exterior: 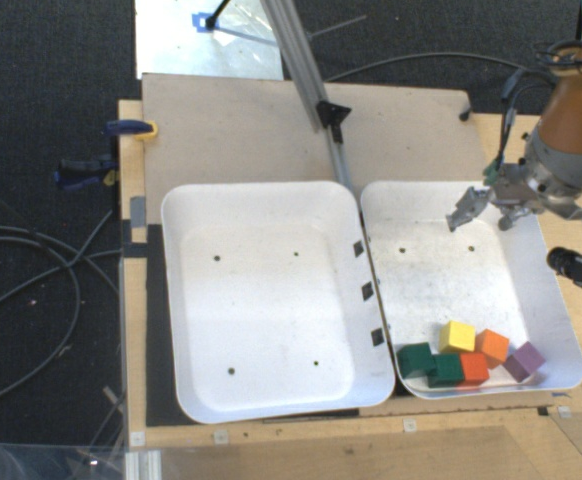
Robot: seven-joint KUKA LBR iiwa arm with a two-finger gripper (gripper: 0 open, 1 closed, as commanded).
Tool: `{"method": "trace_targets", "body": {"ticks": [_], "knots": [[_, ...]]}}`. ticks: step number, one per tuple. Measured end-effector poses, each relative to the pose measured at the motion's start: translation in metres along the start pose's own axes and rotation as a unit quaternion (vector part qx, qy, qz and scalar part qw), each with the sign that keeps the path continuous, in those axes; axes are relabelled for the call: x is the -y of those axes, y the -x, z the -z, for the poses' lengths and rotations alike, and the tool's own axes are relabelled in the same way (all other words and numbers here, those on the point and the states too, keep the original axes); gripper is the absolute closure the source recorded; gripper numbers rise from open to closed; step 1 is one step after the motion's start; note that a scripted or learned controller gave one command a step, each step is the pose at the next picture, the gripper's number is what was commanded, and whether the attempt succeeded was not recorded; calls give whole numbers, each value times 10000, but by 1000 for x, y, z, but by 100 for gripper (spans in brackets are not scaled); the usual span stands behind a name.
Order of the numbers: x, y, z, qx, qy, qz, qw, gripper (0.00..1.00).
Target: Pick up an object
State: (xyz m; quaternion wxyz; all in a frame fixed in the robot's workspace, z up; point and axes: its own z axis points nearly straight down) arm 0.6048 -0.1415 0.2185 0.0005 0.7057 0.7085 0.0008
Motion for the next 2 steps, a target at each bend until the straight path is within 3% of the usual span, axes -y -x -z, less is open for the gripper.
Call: {"method": "trace_targets", "body": {"ticks": [1,2], "knots": [[8,-76,110,-4,46,40,10000,0],[36,-29,45,9,-29,-36,10000,0]]}}
